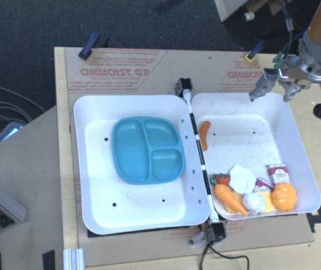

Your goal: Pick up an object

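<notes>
Nothing is picked yet, so any of the small pieces in the right white plastic bin [295,129] could be my target. Most of them are heaped in its near corner: a round orange plastic fruit [284,197], a tapered orange toy carrot [228,198] lying beside it, a small red-and-white packet [278,174] just behind the fruit, and some pale white pieces [243,179] pressed between them. Apart from that heap, a slim orange sausage-shaped toy [204,135] lies alone along the bin's left wall, with bare floor around it.

My hand [275,89] hangs over the far rim of this bin, well apart from every piece, its two fingers spread and nothing between them. I judge this to be the approach step, before any descent.

The next move calls for choosing one piece, travelling toward the near side and lowering over it. The lone sausage toy looks easiest to straddle, though it sits near the wall; the heap risks my fingers landing on two pieces at once.

The left white bin [90,151] holds a teal divided plate [147,149], and both bins rest on the table [149,66].
</notes>
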Controlling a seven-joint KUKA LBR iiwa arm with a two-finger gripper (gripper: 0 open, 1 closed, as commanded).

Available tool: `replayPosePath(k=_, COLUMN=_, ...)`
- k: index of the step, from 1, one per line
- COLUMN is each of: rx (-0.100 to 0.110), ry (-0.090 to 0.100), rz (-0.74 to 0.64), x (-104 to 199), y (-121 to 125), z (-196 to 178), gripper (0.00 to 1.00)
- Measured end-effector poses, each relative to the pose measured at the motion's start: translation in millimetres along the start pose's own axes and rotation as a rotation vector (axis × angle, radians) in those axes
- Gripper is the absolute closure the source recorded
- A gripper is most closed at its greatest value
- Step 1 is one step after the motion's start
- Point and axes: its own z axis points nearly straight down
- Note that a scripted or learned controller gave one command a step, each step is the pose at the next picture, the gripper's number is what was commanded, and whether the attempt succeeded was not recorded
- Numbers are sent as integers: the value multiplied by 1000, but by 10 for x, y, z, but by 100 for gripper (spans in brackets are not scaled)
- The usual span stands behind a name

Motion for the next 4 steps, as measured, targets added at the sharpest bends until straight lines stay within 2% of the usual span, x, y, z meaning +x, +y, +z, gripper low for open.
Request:
replayPosePath(k=1, rx=1, ry=0, rz=1, x=-71, y=-1055, z=1081, gripper=0)
replayPosePath(k=2, rx=-10, ry=-3, rz=0, x=134, y=-1419, z=1872, gripper=0)
replayPosePath(k=3, rx=-19, ry=-19, rz=9, x=366, y=-1416, z=1858, gripper=0)
replayPosePath(k=4, rx=-17, ry=-12, rz=7, x=402, y=-1411, z=1766, gripper=100)
